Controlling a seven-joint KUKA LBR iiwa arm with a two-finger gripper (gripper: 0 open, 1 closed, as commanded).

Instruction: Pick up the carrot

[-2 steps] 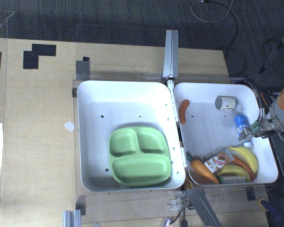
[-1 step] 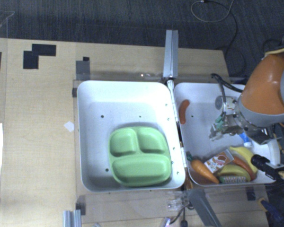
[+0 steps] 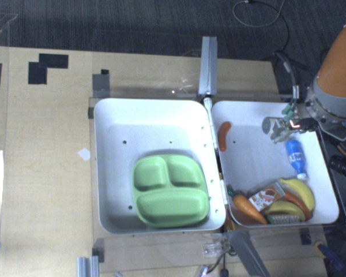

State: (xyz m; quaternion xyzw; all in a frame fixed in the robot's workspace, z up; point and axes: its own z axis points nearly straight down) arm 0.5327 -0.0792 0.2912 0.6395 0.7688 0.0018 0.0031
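Carrot (image 3: pixel 247 208) lies in the right bin (image 3: pixel 328 172), at the near left corner, close against the wall that divides the two bins. Long axis runs on a slant: thick end up-left near the divider, tapered tip pointing down-right toward the near rim. A small snack packet (image 3: pixel 263 199) sits just beside it on the right, then a green brush-like item (image 3: pixel 285 215) and bananas (image 3: pixel 300 192) crowded along the same near edge. A blue bottle (image 3: pixel 296 157) lies mid-bin toward the right wall; a reddish sausage (image 3: pixel 224 136) lies by the divider, farther back.

Pincer (image 3: pixel 278 127) hangs over the far right part of the right bin, well apart from the carrot. Cannot tell how far it is open; nothing is seen in its grip.

Left bin (image 3: pixel 112 154) carries a green divided tray (image 3: pixel 171 190). Both bins rest on the tabletop (image 3: pixel 40 172)
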